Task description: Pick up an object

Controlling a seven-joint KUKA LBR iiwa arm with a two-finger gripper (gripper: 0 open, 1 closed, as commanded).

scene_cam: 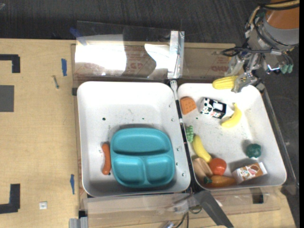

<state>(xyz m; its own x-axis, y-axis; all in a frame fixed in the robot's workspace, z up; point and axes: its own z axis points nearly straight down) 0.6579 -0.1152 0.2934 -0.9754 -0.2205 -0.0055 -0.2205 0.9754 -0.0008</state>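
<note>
We viewed the desk (pixel 33 141) from above at a slant, with two shallow white bins side by side on it. The arm (pixel 283 13), grey with an orange band, entered at the far right corner of the desk. Its tool (pixel 241 82) hung over the far rim of the right bin (pixel 273 141), and a yellow corn cob (pixel 224 83) lay level against its tip, above the bin's far edge. We could not tell from this view whether the cob sat between the fingers or merely beside them.

The right bin held the remaining objects. Near its far left corner lay an orange bread slice (pixel 188 105), and just beside it a black-and-white carton (pixel 213 108). A small banana (pixel 232 117) lay close to the carton, toward the bin's middle. A dark green round object (pixel 253 150) rested near the right wall. Along the left wall we noted green grapes (pixel 189 134) and a long yellow banana (pixel 201 148), the latter running toward the near edge. In the near left corner a tan piece (pixel 201 165), a red tomato (pixel 218 166) and an orange carrot (pixel 222 180) were crowded together, touching. A small juice box (pixel 250 172) lay just beside them along the near edge.

The left bin (pixel 95 103) carried a teal divided tray (pixel 141 156) against its near edge, with an orange sausage (pixel 106 158) lying alongside the tray's left side. Clear plastic sheeting (pixel 123 56) stood behind the left bin.
</note>
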